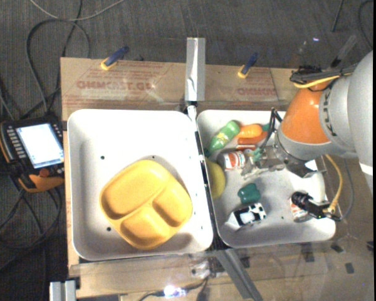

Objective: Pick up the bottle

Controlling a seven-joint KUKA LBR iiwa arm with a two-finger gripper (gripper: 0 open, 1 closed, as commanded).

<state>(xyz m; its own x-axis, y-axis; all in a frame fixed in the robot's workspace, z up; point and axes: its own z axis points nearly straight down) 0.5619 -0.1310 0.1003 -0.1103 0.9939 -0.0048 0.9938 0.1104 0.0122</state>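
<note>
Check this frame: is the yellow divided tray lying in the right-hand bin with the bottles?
No. The yellow divided tray lies in the left bin, apart from the green bottle in the right bin.

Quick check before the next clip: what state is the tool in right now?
Tool: cannot be told; it sits low in the shallow white right-hand bin, beside the small red-and-white labelled bottle, with nothing visibly gripped.

Not much readable here tbh. The cardboard sheet (175,83) under the bins has faint reddish print on both halves, but it's upside down and too washed out to make out. The small bottle (234,160) has a red label, text too tiny to read.
</note>
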